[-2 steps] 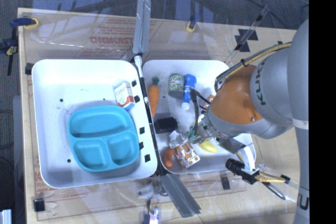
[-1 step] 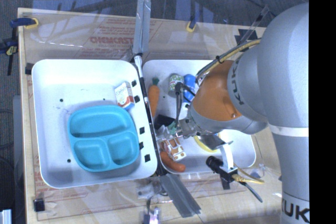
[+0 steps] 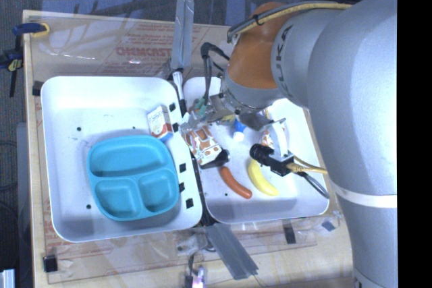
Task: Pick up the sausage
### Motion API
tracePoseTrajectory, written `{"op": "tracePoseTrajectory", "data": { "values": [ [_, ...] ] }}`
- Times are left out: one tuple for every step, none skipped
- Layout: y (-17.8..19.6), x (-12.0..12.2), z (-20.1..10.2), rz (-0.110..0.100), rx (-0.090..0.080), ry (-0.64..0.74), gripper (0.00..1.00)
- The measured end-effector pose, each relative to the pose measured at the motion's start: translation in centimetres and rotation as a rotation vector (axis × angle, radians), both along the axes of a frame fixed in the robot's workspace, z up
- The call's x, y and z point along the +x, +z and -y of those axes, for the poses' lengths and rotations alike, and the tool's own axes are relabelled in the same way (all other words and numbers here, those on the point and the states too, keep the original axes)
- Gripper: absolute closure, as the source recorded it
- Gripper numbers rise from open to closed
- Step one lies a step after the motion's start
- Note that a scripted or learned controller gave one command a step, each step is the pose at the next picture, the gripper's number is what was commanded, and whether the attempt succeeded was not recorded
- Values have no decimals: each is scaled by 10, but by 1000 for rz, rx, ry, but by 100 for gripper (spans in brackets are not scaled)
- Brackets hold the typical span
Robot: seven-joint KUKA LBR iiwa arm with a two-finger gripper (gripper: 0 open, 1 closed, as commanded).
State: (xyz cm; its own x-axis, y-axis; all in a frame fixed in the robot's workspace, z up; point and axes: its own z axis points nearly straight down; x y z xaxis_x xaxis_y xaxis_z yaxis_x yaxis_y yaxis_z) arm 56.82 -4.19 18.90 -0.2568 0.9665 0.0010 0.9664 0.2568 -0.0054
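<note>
Orange sausage (image 3: 235,183): lies in right bin (image 3: 307,206), just below the fingers (image 3: 202,119).
Banana (image 3: 262,179): beside sausage.
Fingers: opening can't be told.

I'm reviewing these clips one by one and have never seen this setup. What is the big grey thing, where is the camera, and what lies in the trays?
The big grey shape with the orange band is a robot arm, reaching in from the right. One fixed camera looks down at a slant on a bench with two shallow white bins. The left bin holds a blue divided plate and a small packet. The right bin holds the sausage, a banana beside it, and a printed packet. The arm's claw hangs low over the right bin's left part, up-left of the sausage. I cannot tell if it holds anything; the sausage lies free on the bin floor.
</note>
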Motion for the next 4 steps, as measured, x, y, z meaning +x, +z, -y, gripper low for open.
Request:
{"op": "tracePoseTrajectory", "data": {
  "values": [
    [-2,-24,-83,-6,-3,-327,100],
    [-1,-46,-7,-3,-1,-226,100],
    [-1,-46,-7,-3,-1,-225,0],
    [-66,-74,31,16,4,-140,0]
  ]
}}
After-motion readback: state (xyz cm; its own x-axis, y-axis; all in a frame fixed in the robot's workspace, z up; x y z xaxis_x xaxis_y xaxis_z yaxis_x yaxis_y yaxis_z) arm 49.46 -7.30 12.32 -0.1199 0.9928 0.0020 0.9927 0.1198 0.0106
